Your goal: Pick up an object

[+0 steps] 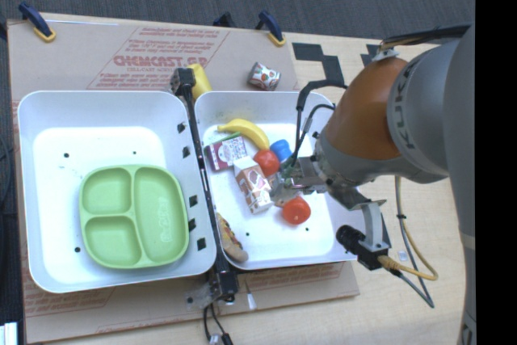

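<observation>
The right bin (266,250) holds a yellow banana (242,131), a dark red packet (224,152), a white and red carton (253,183), a red item (267,161), a blue piece (280,149), a red tomato-like ball (296,211) and a bread-like item (230,238) at the front left wall. My gripper (284,188) hangs low in this bin, between the carton and the red ball, with the grey and orange arm (380,121) rising behind it to the right. The wrist covers part of the bin's right side.
In the left bin (48,133) lies a green divided plate (133,216). A small crumpled can (263,77) rests on the cardboard behind the bins, beside a yellow and black clip (190,81). Cables (408,262) trail at the right of the bench.
</observation>
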Robot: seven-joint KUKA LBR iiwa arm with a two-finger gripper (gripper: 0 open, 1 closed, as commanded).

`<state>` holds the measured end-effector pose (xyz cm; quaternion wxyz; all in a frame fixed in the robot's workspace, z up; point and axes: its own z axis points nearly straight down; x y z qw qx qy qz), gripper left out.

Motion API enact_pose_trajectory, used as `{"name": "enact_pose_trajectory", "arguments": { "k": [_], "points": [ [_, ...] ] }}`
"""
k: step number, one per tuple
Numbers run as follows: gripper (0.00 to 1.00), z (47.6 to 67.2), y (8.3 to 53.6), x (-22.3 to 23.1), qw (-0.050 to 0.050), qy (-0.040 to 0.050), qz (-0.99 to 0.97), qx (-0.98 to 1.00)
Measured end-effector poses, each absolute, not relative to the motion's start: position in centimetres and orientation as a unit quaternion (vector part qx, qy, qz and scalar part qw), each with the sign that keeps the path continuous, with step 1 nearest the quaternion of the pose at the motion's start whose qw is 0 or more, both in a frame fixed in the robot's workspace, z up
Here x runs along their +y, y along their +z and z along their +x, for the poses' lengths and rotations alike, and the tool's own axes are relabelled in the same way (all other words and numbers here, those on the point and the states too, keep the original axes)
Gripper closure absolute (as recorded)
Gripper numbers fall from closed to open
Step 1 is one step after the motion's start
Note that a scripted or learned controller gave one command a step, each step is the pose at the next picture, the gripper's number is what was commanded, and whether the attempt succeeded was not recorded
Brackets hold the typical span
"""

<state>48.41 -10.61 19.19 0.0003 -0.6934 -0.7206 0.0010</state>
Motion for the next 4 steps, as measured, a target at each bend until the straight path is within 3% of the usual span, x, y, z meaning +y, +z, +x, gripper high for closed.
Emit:
{"name": "enact_pose_trajectory", "arguments": {
  "k": [1,2,3,4],
  "points": [
    [1.00,47.8,21.3,-14.8,0.000,0.0001,-0.706,-0.708],
    [0.00,47.8,21.2,-14.7,0.001,0.0000,-0.706,-0.708],
    [0.00,47.5,9.3,-11.1,0.003,0.0013,-0.705,-0.710],
    [1.00,47.6,10.4,-11.1,0.003,0.0011,-0.704,-0.711]
  ]
}}
